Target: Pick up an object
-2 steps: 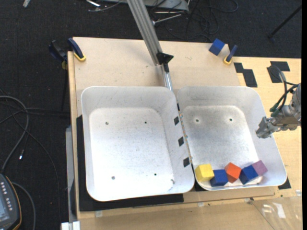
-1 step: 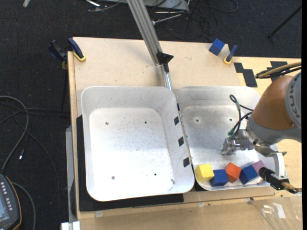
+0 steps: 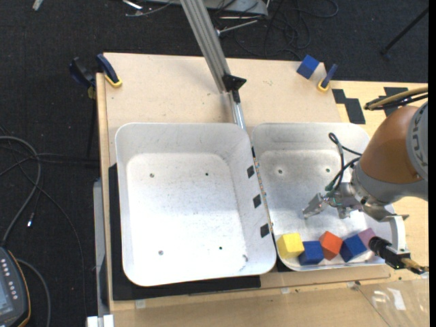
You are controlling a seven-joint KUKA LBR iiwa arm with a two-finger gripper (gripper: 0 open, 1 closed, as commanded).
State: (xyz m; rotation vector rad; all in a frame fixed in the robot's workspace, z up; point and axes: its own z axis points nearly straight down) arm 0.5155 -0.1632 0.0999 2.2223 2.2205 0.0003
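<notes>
End effector (image 3: 320, 206): lower right of frame, over the right bin (image 3: 300, 159); open or closed unclear.
Blocks: yellow block (image 3: 291, 243), orange block (image 3: 331, 242) along the bin's bottom edge.

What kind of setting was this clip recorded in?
Most likely a robotics lab test bench. A wooden board clamped at its corners carries two white bins, small coloured blocks lie in the right one, loose cables run over dark carpet, and the gripper hangs over the right bin.
</notes>
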